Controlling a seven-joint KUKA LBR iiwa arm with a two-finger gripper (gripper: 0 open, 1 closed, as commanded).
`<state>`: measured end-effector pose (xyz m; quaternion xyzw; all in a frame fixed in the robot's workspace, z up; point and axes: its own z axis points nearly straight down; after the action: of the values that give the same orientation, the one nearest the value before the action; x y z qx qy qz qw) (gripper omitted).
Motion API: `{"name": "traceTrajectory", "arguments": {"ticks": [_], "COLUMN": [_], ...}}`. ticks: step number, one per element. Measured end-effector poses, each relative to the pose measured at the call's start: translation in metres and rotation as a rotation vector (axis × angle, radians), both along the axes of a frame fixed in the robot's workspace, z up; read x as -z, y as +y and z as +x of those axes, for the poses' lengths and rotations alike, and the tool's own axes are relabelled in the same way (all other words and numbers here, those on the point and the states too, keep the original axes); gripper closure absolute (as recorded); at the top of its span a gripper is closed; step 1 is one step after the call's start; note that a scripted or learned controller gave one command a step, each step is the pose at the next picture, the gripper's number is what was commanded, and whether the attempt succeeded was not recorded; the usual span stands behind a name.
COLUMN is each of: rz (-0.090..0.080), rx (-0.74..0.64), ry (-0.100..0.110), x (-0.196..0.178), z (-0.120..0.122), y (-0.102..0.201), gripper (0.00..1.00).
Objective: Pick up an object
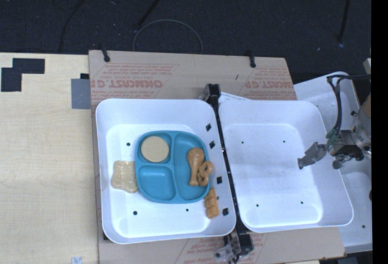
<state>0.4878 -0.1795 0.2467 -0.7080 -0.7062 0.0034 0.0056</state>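
Small tan piece [211, 203]: lower centre, on floor of left bin [115, 220], just outside the tray's lower right corner, close to the divider. Looks light, lumpy; easiest candidate, free on both sides across its narrow width.
Blue tray [159, 184]: middle of left bin, three compartments. Rigid, probably slick; poor first choice.
Pale slab [124, 175]: touching tray's left edge, flat on bin floor. Likely soft, low profile; hard to get under.
Pretzel-shaped piece [199, 167]: right compartment of tray. Knobbly, probably light and brittle; best taken across the middle.
Round disc [154, 148]: upper left compartment. Flat, thin; little to pinch.
Right bin [273, 220]: right of centre.
Gripper [324, 155]: right edge of frame, over right bin's right side, well apart from every object. Jaws: spread, nothing between them.
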Motion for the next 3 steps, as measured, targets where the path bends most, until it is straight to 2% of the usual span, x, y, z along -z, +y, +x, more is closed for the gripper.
{"name": "traceTrajectory", "arguments": {"ticks": [1,2,3], "rz": [-0.002,0.0,0.0], "rx": [-0.002,-0.003,-0.002], "ry": [-0.009,-0.005,-0.006], "x": [-0.005,0.053,0.099], "z": [0.002,-0.006,0.0], "y": [0.0,0.006,0.008], "gripper": [0.0,0.0,0.0]}}
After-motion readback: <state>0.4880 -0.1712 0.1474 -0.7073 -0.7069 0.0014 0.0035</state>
